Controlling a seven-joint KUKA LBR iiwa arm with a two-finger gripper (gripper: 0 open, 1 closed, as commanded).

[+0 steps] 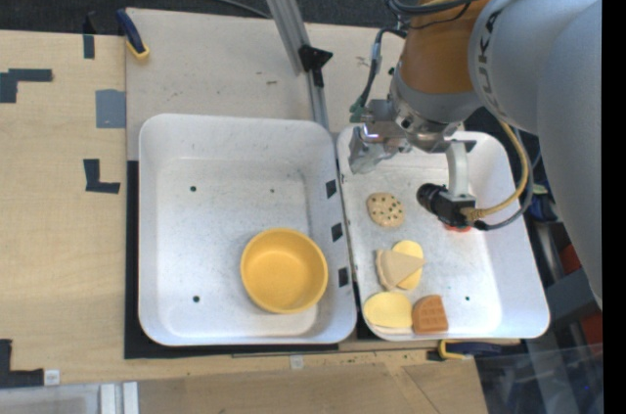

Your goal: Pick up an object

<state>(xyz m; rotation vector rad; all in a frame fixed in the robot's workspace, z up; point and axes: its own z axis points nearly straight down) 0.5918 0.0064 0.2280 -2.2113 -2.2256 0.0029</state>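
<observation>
My gripper [364,151] hangs over the far left corner of the right bin [509,304], close to the wall between the two bins. A round chocolate-chip cookie [385,209] lies just in front of it. Further forward are a pale yellow wedge [403,265], a flat yellow disc [388,311] and a small brown toast-like piece [429,314]. A yellow bowl [284,270] sits upright in the left bin [196,148], near its front right. Nothing shows held at the gripper.
A slanted metal pole [284,1] runs from the top down to the bins' shared far corner. A black-and-red fitting with a cable [448,203] hangs over the right bin. My bulky arm [528,40] covers the right bin's far right side.
</observation>
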